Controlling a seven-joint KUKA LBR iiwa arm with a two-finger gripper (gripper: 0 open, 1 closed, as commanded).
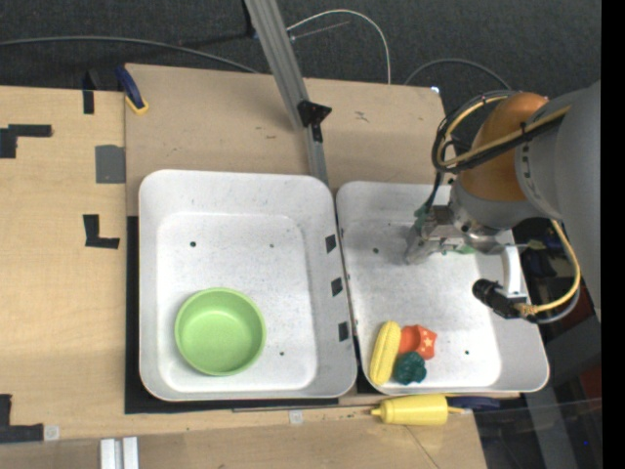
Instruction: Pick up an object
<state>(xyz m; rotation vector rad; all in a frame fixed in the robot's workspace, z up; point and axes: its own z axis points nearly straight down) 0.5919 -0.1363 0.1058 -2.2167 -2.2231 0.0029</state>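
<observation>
One fixed camera looks down at a slant from above the bench [59, 262], seemingly from its six o'clock edge, framing both white bins [156, 262] whole.

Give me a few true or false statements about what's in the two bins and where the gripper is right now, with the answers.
1. The green bowl sits in the left bin. True.
2. The gripper hangs over the left bin. False: it is over the right bin.
3. The yellow piece, orange piece and dark green piece lie clustered near the right bin's front edge. True.
4. The yellow bottle lies inside the right bin. False: it lies outside, on the bench by its front rim.
</observation>
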